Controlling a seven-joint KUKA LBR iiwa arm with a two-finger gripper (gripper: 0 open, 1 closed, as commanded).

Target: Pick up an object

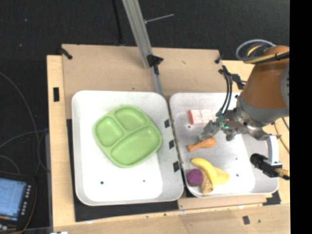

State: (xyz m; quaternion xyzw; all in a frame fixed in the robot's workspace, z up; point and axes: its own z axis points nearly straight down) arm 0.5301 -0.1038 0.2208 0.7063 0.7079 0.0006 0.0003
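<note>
1. Carrot-shaped orange toy (pixel 202 143) lies on its side near the middle of the right bin (pixel 243 179), its thick end pointing toward the arm and its narrow end toward the bin's left wall.
2. The claw (pixel 218 126) hangs just above and beside the toy's thick end, at the tip of the grey arm with its orange band (pixel 265 84). Whether it is open or closed cannot be told; nothing is seen gripped in it.
3. Other things share the right bin: a small red and white box (pixel 200 116) near the back, and at the front a yellow banana (pixel 210 170) touching a purple round object (pixel 194 177).
4. The left bin (pixel 87 179) holds a green divided plate (pixel 127 135). Both bins rest on a pale wooden worktop (pixel 112 62).
5. Handling, as a judgement: the orange toy looks like light, stiff plastic with a smooth, possibly slippery skin. Its tapering form could squirt out of a pinch made near the narrow tip.
6. Best hold, as a judgement: across the thick part of the body, squeezing its two long sides. It lies apart from its neighbours, so there is room on both sides.
</note>
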